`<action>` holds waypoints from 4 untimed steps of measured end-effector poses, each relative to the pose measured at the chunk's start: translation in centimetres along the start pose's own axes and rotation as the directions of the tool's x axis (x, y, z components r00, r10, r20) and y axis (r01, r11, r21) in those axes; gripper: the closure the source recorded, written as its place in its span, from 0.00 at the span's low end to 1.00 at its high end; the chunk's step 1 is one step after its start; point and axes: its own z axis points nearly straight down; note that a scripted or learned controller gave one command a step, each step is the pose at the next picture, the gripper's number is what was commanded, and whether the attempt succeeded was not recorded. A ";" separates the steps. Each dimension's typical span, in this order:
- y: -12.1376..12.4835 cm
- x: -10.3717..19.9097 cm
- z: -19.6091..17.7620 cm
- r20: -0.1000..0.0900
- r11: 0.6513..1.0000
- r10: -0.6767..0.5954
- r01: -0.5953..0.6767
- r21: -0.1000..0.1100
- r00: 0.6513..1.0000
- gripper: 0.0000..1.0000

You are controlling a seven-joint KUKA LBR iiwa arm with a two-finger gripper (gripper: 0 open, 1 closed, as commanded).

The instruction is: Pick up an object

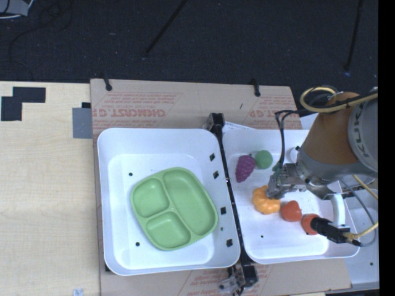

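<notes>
The right bin (271, 251) holds a purple grape bunch (245, 166), a green ball (264, 159), an orange-yellow pepper-like toy (265, 202), a red tomato-like toy (291, 211) and a red-orange piece (310, 224) near the right wall. My gripper (275, 189) hangs low over the right bin, its tips at the upper right edge of the orange-yellow toy. Nothing shows clearly between its fingers. The grey arm with its orange band (330, 137) comes in from the right.
The left bin (117, 251) holds a green divided plate (173, 208). A black clamp bar (225, 190) divides the two bins. Cables loop beside the arm at the right wall of the right bin.
</notes>
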 end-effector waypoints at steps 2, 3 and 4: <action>1.6 0.5 -11.3 0.004 1.000 -0.007 0.007 -0.003 1.000 1.00; 1.5 0.4 -12.2 0.003 1.000 -0.007 0.007 0.002 1.000 1.00; 3.0 4.9 -12.2 0.002 1.000 -0.010 0.010 0.002 1.000 1.00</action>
